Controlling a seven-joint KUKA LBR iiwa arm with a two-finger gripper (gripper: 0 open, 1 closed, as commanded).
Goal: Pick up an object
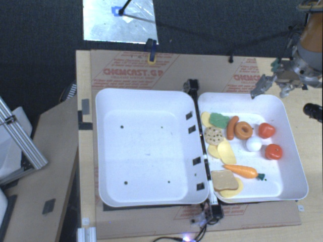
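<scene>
Camera view shows the arm (310, 39) at the upper right, with its gripper (272, 84) poised above the far rim of the right bin (292, 150). Its two fingers look spread apart, with nothing between them.

All the objects lie in the right bin, loosely clustered toward its left and middle. A green piece (220, 120) sits near the far left, with a sausage (232, 127) and a doughnut (244, 130) just beside it. Two tomatoes (266, 130) lie toward the right, with an egg (254, 145) between them and the doughnut. A cookie (214, 134) and yellow slices (225, 153) lie along the divider, a carrot (241, 171) closer to the camera, and a toast slice (224, 180) at the near left corner. The left bin (146, 145) holds none of them.

The step in hand appears to be the approach: no object is picked yet. The next move likely calls for travelling inward over the bin, choosing a piece that stands a little apart, such as a tomato or the carrot, then descending with the fingers straddling it before closing.
</scene>
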